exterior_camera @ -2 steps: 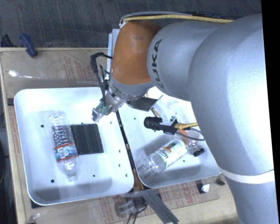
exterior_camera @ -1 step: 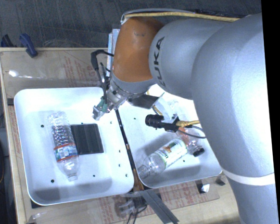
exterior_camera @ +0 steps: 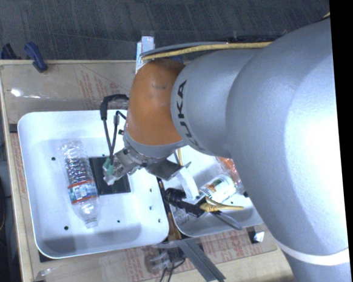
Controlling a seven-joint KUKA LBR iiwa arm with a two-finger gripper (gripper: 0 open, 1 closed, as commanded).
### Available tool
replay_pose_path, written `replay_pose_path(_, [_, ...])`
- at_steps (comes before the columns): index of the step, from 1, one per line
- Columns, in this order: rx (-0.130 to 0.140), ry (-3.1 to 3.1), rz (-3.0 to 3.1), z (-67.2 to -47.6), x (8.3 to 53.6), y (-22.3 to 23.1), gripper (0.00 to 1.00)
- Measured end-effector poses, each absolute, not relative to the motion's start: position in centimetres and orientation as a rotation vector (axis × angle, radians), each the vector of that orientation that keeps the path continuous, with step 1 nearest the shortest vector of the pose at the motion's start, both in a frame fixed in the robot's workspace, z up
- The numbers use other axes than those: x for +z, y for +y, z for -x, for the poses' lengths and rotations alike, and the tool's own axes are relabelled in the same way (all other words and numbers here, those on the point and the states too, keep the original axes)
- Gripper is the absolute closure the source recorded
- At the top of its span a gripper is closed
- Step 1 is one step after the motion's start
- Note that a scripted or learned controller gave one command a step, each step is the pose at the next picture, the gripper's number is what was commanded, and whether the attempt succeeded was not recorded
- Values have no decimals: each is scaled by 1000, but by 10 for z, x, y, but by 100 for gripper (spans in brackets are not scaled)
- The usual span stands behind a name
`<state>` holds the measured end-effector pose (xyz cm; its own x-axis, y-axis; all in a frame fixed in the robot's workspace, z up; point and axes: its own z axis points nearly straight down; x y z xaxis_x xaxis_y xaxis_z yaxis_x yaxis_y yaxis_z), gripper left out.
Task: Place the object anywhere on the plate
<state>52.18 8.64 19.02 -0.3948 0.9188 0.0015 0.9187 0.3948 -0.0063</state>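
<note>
A flat black square plate [exterior_camera: 98,169] lies in the left white bin [exterior_camera: 36,136], just right of a clear plastic water bottle [exterior_camera: 80,181] that lies on its side. My gripper [exterior_camera: 112,171] hangs low over the plate's right part, below the orange wrist band. Something small and pale green shows at the gripper's tip; I cannot tell what it is or whether it is held. The arm's bulk hides the plate's right edge.
The grey arm covers most of the right bin [exterior_camera: 192,230]. In that bin a small bottle with a yellow label [exterior_camera: 220,188] and an orange thing [exterior_camera: 227,164] peek out. A blue clamp [exterior_camera: 36,57] sits on the bench's far left corner.
</note>
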Motion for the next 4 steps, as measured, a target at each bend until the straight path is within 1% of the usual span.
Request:
replay_pose_path(1, [3,-2594,1769,-556,191,49,100])
replay_pose_path(2, [8,-2455,1955,-532,108,121,100])
replay_pose_path(3, [8,-2454,1956,-533,108,121,0])
replay_pose_path(4, [-2,-2663,1666,-594,93,110,0])
